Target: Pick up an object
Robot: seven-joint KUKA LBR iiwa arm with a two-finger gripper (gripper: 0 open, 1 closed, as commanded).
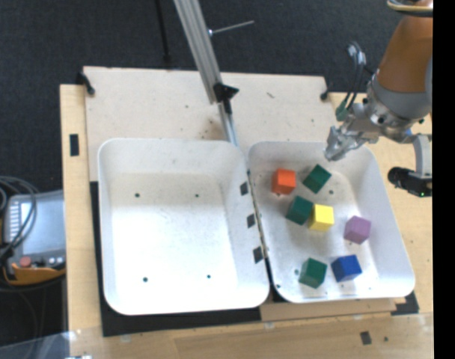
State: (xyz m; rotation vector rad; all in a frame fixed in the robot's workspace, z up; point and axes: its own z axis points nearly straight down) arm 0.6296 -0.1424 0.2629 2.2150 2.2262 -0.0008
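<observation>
Blocks (318, 219) clustered in right bin (388, 200), green block (316, 179) nearest pincer (334, 153), pincer's grip state unclear

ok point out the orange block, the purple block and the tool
orange block (284, 181), camera view, middle of its top face
purple block (357, 229), camera view, middle of its top face
tool (334, 152), camera view, its tip above the right bin

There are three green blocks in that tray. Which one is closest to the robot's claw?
The green block at the far end of the right bin, just right of the orange block. It lies almost under the gripper; the other two green blocks sit farther toward the near edge.
</observation>
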